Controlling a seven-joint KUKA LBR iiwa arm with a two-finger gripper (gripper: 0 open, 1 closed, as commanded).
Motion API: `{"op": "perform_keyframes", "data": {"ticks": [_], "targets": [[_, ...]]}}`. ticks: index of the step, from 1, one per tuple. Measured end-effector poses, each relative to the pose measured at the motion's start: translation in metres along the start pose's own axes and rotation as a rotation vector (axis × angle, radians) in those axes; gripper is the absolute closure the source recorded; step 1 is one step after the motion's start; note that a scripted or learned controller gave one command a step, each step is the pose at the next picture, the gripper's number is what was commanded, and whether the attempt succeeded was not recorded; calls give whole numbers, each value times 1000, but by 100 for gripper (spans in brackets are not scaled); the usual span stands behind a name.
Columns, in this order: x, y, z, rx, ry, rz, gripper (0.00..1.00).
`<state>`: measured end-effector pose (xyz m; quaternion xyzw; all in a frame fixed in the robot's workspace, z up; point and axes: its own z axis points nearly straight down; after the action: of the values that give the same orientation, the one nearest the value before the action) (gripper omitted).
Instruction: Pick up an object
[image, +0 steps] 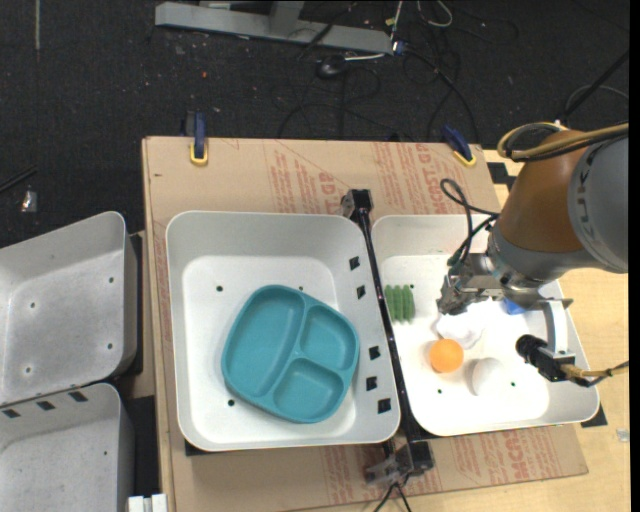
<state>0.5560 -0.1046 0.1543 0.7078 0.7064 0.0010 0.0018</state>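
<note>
Camera view: looks down at a slant on two shallow white bins set side by side on a brown board counter (280, 170).
Arm: grey with an orange band (540, 200), reaching in from the right edge of the frame over the right bin (500, 425).
Hand: the hand (458, 298) sits low over the middle of the right bin, above a white lump; I cannot tell whether it is open or closed, and nothing can be seen gripped in it.
White lump: the white lump (458, 328) lies just below the hand in the frame, near the orange ball.
Orange ball: the orange ball (446, 356) rests on the bin floor, lower centre of the right bin.
White round piece: a white round piece (487, 373) lies just to the right of the ball.
Green piece: a ribbed green piece (401, 302) lies near the right bin's left wall, left of the hand.
Blue bit: a small blue bit (513, 307) shows right of the hand, too small to identify.
Left bin: the left bin (200, 250) holds a teal divided plate (290, 352) lying flat, centre to lower part.
</note>
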Motion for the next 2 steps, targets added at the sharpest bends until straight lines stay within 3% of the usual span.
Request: {"op": "perform_keyframes", "data": {"ticks": [2], "targets": [[-4, -7, -96, -1, 0, -4, 100]]}}
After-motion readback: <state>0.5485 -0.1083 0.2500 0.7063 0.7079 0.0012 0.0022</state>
